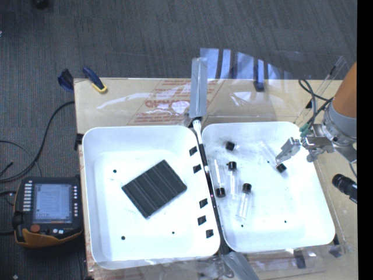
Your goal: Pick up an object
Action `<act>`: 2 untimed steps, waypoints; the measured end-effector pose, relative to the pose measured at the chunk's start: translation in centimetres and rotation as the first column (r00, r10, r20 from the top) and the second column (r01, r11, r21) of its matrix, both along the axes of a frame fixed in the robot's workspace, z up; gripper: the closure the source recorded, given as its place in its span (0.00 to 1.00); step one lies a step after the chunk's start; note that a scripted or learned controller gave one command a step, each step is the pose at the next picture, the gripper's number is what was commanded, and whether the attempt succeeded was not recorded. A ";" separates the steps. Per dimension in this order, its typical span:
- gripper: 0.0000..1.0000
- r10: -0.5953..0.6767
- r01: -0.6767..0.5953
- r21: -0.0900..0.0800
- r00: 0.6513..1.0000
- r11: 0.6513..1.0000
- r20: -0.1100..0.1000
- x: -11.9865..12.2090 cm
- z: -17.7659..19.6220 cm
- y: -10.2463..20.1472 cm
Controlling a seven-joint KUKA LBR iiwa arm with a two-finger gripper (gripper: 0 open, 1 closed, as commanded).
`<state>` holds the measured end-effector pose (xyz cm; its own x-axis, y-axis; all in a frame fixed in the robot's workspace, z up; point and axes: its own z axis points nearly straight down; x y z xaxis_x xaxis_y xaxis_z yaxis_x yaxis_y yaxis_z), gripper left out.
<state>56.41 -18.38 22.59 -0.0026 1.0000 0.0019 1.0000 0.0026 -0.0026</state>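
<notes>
The tool [289, 149] is hanging over the right side of the right bin [309, 226], reaching in from the right on the grey arm [344, 118]; whether it is clenched or released I cannot tell, since it is showing as one pale grey shape at a slant. Just below its tip, a small clear vial with a black cap [278, 165] is lying on the bin floor (whether the two are touching is not clear). Further left in the same bin, several more clear vials are lying scattered: one with its black cap near the far left corner [229, 146], one near the middle [232, 171], one beside the left wall [220, 185], and one nearer the front [244, 198]. The left bin [96, 156] is sitting against the right one and is holding a dark ribbed rectangular pad [154, 188], lying flat and turned at an angle. Both bins are resting on the pale surface [145, 101]. Off the surface at the near left, a teach pendant [48, 210] is lying on the floor.
</notes>
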 end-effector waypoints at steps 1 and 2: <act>0.00 0.051 -0.051 -0.001 0.999 0.999 0.003 2.4 -13.8 6.4; 0.00 0.203 -0.203 -0.003 0.979 0.979 0.006 8.1 -3.9 4.1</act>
